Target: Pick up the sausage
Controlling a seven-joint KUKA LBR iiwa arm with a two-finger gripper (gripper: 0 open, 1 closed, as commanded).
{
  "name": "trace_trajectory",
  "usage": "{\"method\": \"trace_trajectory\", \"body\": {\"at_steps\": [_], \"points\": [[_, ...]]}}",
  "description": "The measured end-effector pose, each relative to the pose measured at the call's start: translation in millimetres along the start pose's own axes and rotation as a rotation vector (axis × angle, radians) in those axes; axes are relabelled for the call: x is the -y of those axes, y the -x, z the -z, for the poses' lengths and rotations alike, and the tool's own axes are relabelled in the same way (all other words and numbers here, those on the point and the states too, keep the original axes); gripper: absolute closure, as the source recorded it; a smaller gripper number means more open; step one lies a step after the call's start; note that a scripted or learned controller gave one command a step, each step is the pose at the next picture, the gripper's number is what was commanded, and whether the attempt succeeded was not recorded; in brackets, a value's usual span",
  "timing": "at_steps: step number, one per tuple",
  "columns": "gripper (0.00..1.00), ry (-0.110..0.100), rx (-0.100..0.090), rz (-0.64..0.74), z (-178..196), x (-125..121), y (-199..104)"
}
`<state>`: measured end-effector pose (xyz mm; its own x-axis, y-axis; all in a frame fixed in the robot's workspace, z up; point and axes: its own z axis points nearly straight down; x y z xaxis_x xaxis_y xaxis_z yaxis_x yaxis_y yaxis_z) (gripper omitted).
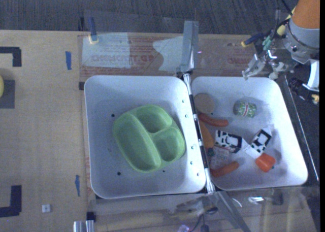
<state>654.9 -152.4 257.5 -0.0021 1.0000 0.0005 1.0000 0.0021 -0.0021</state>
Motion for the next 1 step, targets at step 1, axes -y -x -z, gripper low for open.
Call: {"method": "trace_trajectory", "body": {"at_steps": [1], "points": [[0.00, -0.001, 0.000, -0.115, -53.2, 8.3, 52.1]]}}
